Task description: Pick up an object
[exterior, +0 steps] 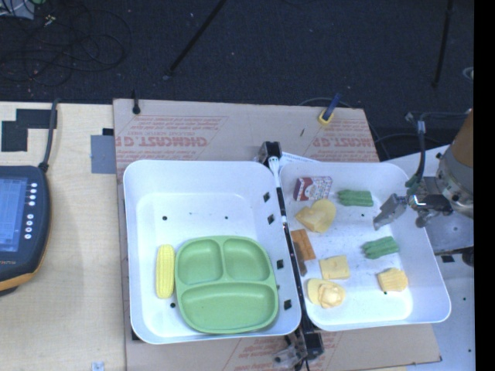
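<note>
1. You see two white bins on the worktop: the left bin (147, 207) carries a green divided plate (226, 283) and a corn cob (164, 270) lying just beside the plate at its 9 o'clock.
2. The right bin (429, 300) holds the loose pieces, spread apart so that each could be taken singly: a small carton (313, 188) at 11 o'clock, a green piece (355, 199) at 12 o'clock, a second green piece (380, 246) near the middle, yellow pieces at 5 and 7 o'clock, and a pale yellow lump (317, 216) just under the carton.
3. The hand (396, 209) reaches in from the bin's 3 o'clock side, above the floor of the bin and between the two green pieces. Its fingers look spread, with nothing between them (the view is small, so judge that with care).
4. No object is lifted yet; you are, I judge, in the approach.
5. The nearest candidate is the second green piece, at the hand's 6 o'clock. It lies well apart from its neighbours, which should leave room for the fingers to close without nudging another piece.
</note>
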### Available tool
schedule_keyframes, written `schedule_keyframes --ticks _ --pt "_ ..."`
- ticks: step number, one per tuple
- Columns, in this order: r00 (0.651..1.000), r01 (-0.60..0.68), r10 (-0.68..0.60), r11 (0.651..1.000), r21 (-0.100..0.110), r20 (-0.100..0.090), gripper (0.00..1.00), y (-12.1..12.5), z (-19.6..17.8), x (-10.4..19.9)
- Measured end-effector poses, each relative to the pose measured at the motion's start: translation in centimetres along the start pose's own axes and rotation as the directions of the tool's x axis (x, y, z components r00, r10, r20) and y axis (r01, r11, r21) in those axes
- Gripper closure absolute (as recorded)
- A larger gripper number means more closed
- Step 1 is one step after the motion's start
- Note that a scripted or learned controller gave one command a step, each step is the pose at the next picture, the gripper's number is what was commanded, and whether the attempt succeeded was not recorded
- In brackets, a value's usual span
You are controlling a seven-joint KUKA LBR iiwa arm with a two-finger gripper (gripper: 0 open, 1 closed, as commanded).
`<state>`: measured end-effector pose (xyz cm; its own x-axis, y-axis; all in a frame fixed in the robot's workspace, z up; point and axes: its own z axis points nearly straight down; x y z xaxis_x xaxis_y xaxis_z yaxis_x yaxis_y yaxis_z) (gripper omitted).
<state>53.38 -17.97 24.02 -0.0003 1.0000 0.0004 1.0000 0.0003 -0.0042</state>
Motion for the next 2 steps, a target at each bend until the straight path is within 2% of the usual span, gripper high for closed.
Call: schedule_keyframes --ticks 1,2 --pt "1.0 0.0 0.0 1.0 0.0 -0.003 0.0 -0.3 15.9 -0.1" --pt "1.0 0.004 -0.004 1.0 -0.006 0.001 0.0 9.8 15.4 2.1"
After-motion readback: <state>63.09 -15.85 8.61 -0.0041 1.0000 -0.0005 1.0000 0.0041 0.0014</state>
